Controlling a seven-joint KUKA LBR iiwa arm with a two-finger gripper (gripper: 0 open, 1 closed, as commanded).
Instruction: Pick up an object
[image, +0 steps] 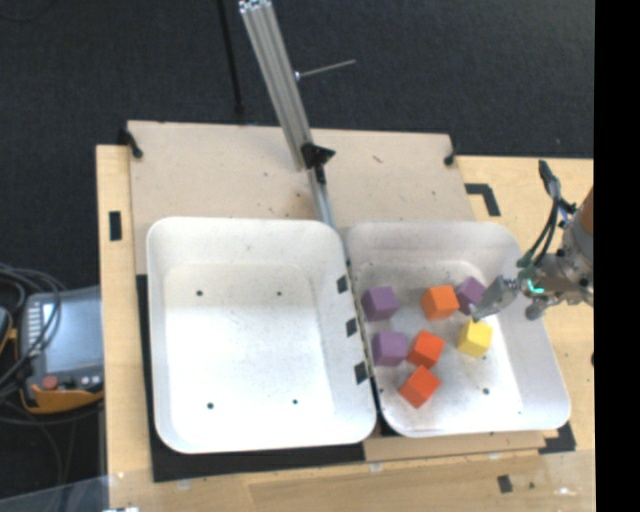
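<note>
— So, where did we find the gripper (487, 303)?

— We found it low over the right bin (520, 400), reaching in from the right, its tip just above the yellow cube (475, 338) and beside the purple cube (471, 292) near the far wall.

— Were its fingers apart or together?

— We could not tell; the tip was small and blurred against the cubes, and we saw nothing clamped in it.

— And the cubes?

— We counted seven, all in the right bin. A second purple cube (380, 301) lay near the divider, with a third purple cube (390, 347) just below it. An orange cube (439, 301) sat touching the purple one by the gripper. A second orange cube (427, 349) lay in the middle, and a red-orange cube (419, 385) sat nearest the front.

— And the left bin (160, 300)?

— We saw its white floor, speckled with a few dark dots. A slanted aluminium rail (285, 95) ran down to the gap between the bins.
</note>
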